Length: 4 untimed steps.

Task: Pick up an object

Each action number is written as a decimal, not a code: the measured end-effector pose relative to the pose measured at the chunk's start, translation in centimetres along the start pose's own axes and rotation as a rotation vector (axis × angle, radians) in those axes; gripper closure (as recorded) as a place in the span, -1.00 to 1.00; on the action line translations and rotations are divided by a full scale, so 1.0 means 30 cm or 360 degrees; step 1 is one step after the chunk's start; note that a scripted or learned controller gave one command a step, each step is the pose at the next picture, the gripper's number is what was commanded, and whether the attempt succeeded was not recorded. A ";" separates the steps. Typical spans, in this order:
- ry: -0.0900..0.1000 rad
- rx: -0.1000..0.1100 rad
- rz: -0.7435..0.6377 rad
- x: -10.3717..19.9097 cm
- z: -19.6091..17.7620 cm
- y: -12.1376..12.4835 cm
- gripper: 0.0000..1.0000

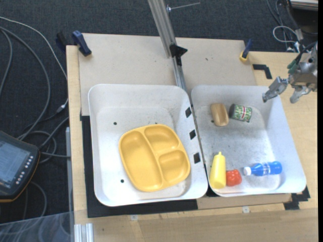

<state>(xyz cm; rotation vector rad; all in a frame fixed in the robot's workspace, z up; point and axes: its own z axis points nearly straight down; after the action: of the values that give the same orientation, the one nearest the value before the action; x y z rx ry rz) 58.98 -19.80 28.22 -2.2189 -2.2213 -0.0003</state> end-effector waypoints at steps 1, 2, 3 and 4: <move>-0.0001 0.0001 -0.0001 0.000 0.000 0.000 -1.00; 0.0002 0.0010 0.0001 -0.010 0.205 0.011 -1.00; 0.0002 0.0011 0.0001 -0.006 0.415 0.021 -1.00; 0.0002 0.0008 0.0000 -0.002 0.556 0.021 -1.00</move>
<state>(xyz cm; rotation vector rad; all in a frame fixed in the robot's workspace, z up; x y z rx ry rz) 59.59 -19.82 11.54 -2.2160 -2.2178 0.0043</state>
